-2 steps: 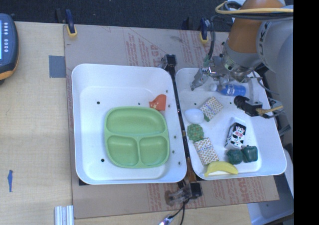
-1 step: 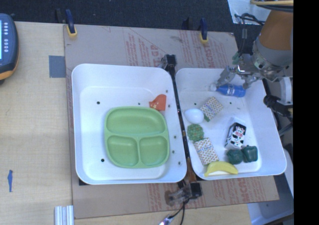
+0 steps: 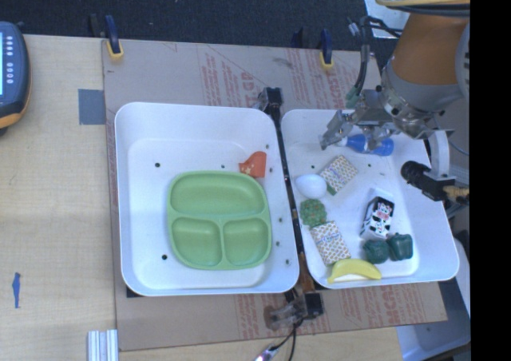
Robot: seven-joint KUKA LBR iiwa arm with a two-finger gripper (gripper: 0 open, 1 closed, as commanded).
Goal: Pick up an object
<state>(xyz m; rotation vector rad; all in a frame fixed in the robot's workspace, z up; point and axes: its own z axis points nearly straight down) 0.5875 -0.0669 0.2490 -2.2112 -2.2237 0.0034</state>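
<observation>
My gripper (image 3: 358, 139) hangs over the back of the right bin (image 3: 431, 267), open, its fingers spread wide. A small blue object (image 3: 371, 144) lies on the bin floor just under it, between the fingertips and a little to the right. I cannot tell whether the fingers touch it. Further forward in that bin lie a patterned packet (image 3: 339, 173), a white egg (image 3: 310, 185), a green broccoli piece (image 3: 313, 212), a second packet (image 3: 330, 241), a black-and-white carton (image 3: 378, 217), a dark green pepper (image 3: 389, 248) and a yellow banana (image 3: 355, 270).
The left bin (image 3: 136, 192) holds a green divided plate (image 3: 218, 218) and a small red-orange piece (image 3: 254, 164) by its right wall. A black clip (image 3: 272, 99) sits where the bins meet at the back. The arm's body (image 3: 427, 40) looms over the right bin's back corner.
</observation>
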